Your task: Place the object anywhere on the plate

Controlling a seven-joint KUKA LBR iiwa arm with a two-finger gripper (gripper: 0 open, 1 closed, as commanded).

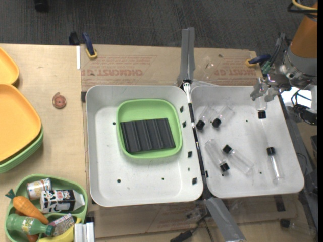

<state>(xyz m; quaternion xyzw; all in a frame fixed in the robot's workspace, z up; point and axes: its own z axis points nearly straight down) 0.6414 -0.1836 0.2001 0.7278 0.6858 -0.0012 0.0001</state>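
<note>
From above, the gripper [263,91] hung over the right bin's [298,183] far right corner, and a clear vial [261,107] with a black cap hung upright, pinched between its narrow fingers. The green plate [149,106] lay well off to its left in the left bin [101,185], a square, round-cornered dish bearing a dark ribbed slab [148,135]. More slim, glassy capped vials [273,164] lay scattered in the right bin, one running lengthwise near its right wall.

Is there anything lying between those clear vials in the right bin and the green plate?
Yes: the raised white rims where the two bins meet. They lie between the clear plastic vials with black caps and the green square plate, which already bears a dark ribbed block.
</note>
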